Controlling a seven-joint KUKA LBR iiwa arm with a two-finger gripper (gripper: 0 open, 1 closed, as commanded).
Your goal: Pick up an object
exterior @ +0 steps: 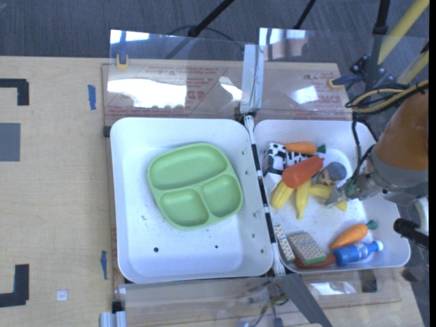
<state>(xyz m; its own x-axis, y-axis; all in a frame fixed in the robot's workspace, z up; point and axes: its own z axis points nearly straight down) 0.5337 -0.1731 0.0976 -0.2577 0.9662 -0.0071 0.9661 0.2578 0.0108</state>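
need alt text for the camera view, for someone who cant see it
A grey robot arm with an orange band reaches from the right into the right white bin, which holds small toys: yellow bananas, orange carrots, a blue bottle. The left white bin holds a green divided plate.

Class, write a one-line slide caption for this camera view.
Arm reaches into the right bin of toys, its gripper near the yellow banana; green divided plate lies in the left bin.

A robotics lab: a taped wooden bench (pixel 54 203) carries two white bins (pixel 129 203) behind clear plastic guards (pixel 177 67), with tripod legs (pixel 225 5) and cables (pixel 381 94) on grey carpet (pixel 68 12).
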